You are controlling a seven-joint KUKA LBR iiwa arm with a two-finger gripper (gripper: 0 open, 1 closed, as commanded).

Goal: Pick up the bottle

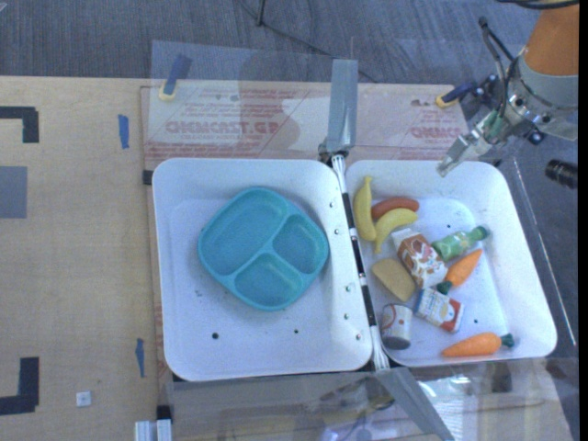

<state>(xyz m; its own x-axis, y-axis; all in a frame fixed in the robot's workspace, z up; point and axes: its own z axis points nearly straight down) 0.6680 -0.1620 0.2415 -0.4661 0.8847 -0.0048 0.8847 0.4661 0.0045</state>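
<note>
- Camera view: a pale wooden bench (73,246) carried two white bins, with grey carpet (119,7) beyond its far edge and black cables lying on it.
- Blue tape marks and black corner marks sat on the wood, left of the left bin (175,200).
- A teal divided plate (264,246) lay in the left bin.
- The green bottle (460,242) lay tilted in the right bin (524,274), right of the left bin, touching a carrot (463,268) and near a juice carton (422,259).
- The gripper (457,159) hung over the right bin's far rim, well apart from the bottle; whether its jaws stood apart or together, I cannot tell.
</note>
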